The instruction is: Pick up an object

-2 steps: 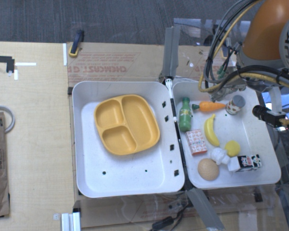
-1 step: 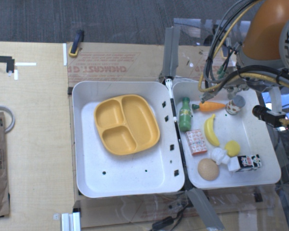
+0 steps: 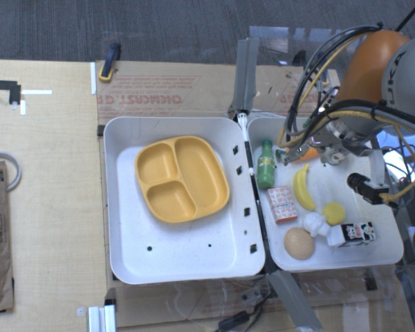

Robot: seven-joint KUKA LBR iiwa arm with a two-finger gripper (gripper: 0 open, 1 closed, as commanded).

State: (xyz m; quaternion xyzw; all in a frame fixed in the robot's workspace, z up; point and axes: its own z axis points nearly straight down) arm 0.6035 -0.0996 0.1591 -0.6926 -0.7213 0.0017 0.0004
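Two white bins [image 3: 121, 206] on a cardboard-covered bench [image 3: 41, 185], grey carpet [image 3: 159, 12] beyond.

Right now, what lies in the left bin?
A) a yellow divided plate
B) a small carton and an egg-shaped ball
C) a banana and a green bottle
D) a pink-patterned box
A: the yellow divided plate lies alone in the left bin, while the banana, green bottle and the other small items sit in the right bin.
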